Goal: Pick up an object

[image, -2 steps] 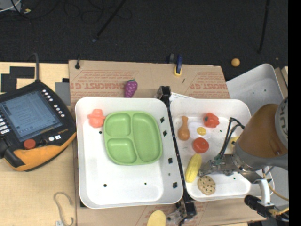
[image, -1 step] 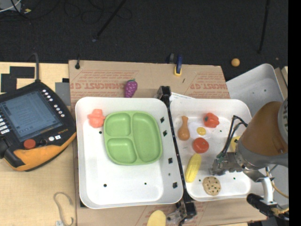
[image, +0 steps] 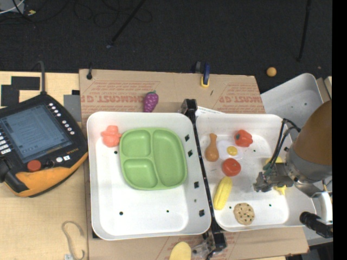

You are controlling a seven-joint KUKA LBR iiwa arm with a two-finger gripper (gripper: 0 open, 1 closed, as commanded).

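The right bin (image: pixel 260 124) holds a chicken drumstick (image: pixel 212 148), a red pepper (image: pixel 243 138), a small yellow piece (image: pixel 232 151), a red tomato (image: pixel 231 167), a yellow corn cob (image: pixel 222 193) and a chocolate-chip cookie (image: pixel 244 214). My gripper (image: pixel 264 182) is low over the right side of this bin, just right of the tomato and above the cookie. A yellow thing (image: pixel 280 188) peeks out beside the gripper; what it is stays unclear. The arm's grey wrist covers the bin's right edge.
The left bin (image: pixel 103 210) carries a green divided plate (image: pixel 152 158) and an orange-pink toy (image: pixel 110 136). Purple grapes (image: pixel 150 101) lie on the cardboard behind it. A teach pendant (image: pixel 38 140) sits at the far left. A yellow object (image: pixel 181 251) lies below the bins.
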